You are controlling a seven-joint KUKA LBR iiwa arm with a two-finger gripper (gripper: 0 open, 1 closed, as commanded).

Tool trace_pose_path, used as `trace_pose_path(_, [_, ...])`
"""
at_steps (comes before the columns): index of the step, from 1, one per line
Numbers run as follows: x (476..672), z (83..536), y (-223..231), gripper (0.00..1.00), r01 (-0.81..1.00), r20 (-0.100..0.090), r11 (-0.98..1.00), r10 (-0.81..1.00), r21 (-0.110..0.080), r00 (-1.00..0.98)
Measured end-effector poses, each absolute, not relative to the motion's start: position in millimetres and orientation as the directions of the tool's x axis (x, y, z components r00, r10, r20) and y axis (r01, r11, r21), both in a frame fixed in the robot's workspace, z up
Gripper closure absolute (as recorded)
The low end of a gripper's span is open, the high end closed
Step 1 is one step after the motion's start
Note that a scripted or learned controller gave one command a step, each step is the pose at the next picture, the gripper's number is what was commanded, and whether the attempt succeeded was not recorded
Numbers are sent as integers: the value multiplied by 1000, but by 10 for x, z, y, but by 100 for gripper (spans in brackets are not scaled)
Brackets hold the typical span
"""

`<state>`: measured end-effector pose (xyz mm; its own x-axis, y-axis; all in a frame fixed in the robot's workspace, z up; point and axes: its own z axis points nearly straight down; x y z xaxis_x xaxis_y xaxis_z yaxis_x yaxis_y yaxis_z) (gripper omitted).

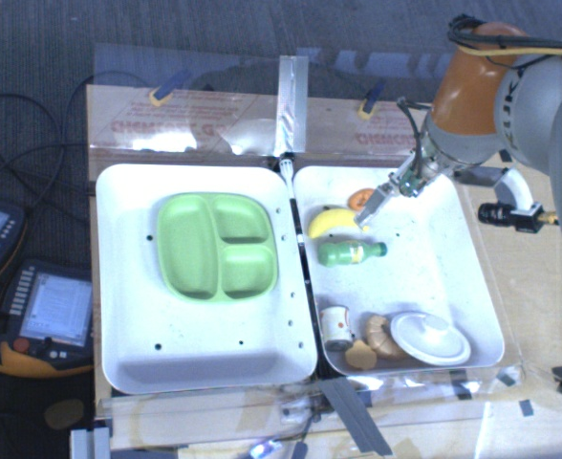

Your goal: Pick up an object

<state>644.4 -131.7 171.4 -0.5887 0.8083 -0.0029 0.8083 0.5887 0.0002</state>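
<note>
Two white bins [118, 352] on wooden bench [525, 285], dark carpet [166, 8], cables [13, 151]

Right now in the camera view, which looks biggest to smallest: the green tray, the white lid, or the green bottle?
1. green tray, by far the biggest
2. white lid
3. green bottle, a bit smaller than the lid

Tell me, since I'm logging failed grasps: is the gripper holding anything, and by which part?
It cannot be told. The gripper is low in the right bin, its tip at the yellow banana, with nothing visibly between its fingers.
</note>
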Motion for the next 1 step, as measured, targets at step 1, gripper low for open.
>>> trace_pose_path(1, [6648, 879, -1354, 0, 772, 11, 636, 772, -16, -636])
